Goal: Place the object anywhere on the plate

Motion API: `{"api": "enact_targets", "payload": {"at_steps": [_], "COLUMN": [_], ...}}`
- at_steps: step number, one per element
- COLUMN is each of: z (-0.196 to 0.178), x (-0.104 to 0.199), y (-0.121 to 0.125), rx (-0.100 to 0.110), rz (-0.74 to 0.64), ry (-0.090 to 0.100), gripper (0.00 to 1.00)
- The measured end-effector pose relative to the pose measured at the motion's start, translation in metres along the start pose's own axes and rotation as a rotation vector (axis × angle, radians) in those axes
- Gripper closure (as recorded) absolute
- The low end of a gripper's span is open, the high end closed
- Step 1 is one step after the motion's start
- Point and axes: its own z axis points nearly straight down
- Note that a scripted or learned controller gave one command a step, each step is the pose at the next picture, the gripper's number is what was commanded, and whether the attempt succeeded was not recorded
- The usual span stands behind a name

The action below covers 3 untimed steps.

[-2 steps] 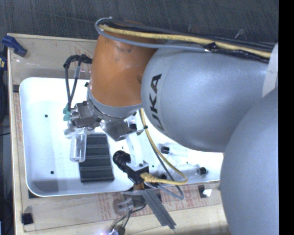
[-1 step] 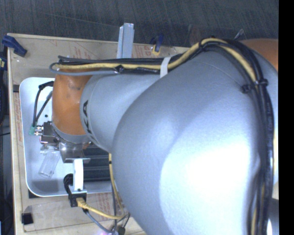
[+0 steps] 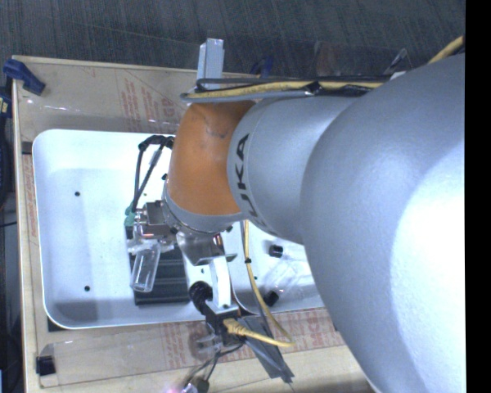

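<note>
My gripper (image 3: 145,267) hangs low inside the left white bin (image 3: 74,219), near the bin's right half and toward its front wall. Its black body and a pale translucent part point to the left. A small green piece (image 3: 131,214) sits just behind the gripper, beside black cables; I cannot tell whether it is a loose object or part of the tool. The grey arm with its orange band (image 3: 200,166) reaches in from the right and covers most of the right bin (image 3: 278,289).
The left bin's floor to the left of the gripper is bare white with two small dark dots. A wooden frame (image 3: 106,88) borders the bins. Yellow and black cables (image 3: 245,330) trail over the front edge. Blue clamps (image 3: 20,76) sit at the far left corner.
</note>
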Motion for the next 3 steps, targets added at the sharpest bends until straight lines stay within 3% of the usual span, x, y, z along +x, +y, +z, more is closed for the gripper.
{"api": "enact_targets", "payload": {"at_steps": [1, 2, 3], "z": [0.028, 0.004, -0.011], "x": [0.101, 0.059, 0.045], "y": [0.038, 0.078, 0.088], "rx": [0.0, -0.001, -0.002], "rz": [-0.197, -0.221, -0.274], "ry": [-0.002, 0.0, 0.001], "gripper": [1.0, 1.0, 1.0]}}
